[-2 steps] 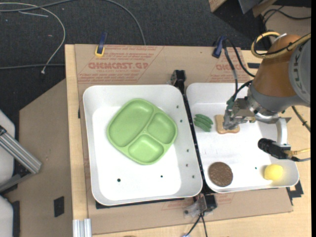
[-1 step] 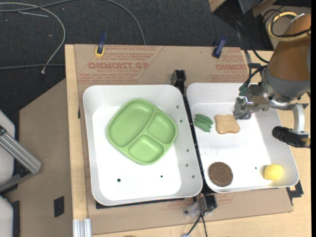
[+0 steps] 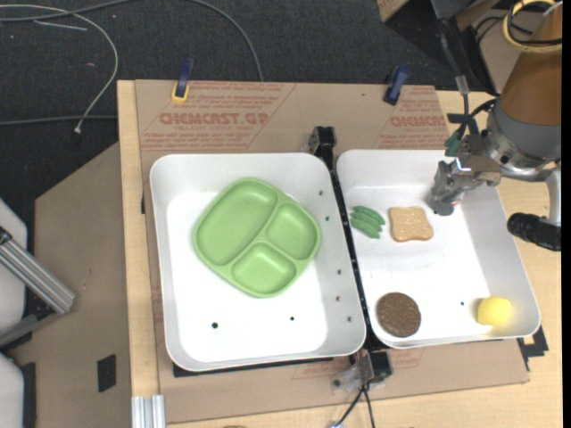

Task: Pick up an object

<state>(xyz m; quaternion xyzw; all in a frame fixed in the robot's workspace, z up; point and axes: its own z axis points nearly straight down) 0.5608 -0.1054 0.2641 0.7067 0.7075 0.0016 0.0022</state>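
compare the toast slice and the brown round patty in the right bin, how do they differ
The toast slice is light tan and roughly square with a rounded top; the patty is dark brown and a round disc. The toast slice lies toward the back of the right bin, just beside the gripper and next to a green item; the patty sits at the front rim, apart from the arm. Both lie flat in the same bin.

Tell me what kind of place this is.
Probably a robotics lab test bench, not a kitchen: two white bins clamped onto cardboard, loose cables on dark carpet, and toy food such as a toast slice beneath the arm's gripper.
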